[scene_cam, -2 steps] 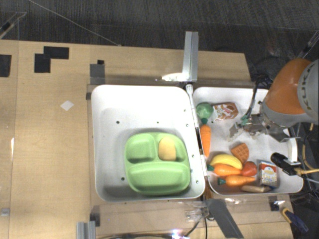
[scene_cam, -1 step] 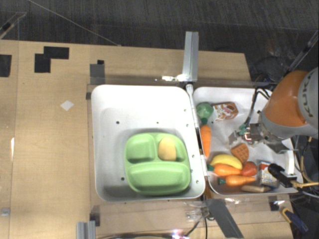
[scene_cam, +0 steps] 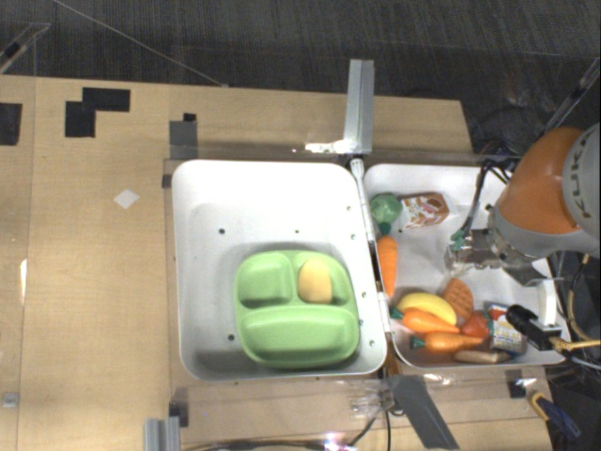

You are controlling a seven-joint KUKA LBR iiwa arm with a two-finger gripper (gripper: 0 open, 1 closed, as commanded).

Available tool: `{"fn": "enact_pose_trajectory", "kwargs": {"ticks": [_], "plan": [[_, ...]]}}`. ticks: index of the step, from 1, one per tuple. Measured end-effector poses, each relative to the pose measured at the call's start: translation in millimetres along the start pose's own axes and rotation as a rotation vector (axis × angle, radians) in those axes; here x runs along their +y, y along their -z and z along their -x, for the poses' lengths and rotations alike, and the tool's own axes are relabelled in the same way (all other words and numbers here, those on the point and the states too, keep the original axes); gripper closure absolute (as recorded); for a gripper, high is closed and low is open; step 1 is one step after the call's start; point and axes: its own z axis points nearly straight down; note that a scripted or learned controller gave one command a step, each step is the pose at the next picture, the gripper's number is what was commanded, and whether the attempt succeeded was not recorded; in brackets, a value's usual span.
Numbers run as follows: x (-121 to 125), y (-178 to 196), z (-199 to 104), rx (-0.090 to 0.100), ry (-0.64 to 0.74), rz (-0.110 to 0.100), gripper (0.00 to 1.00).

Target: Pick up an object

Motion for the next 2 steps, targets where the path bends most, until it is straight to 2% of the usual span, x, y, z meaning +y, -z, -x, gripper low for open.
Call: {"fn": "enact_pose_trajectory", "kwargs": {"ticks": [1,2], "plan": [[0,0,0,0.000,0.000,0.000,0.00],[-32,-8,-1,-0.005,0.019,0.004,0.00]]}}
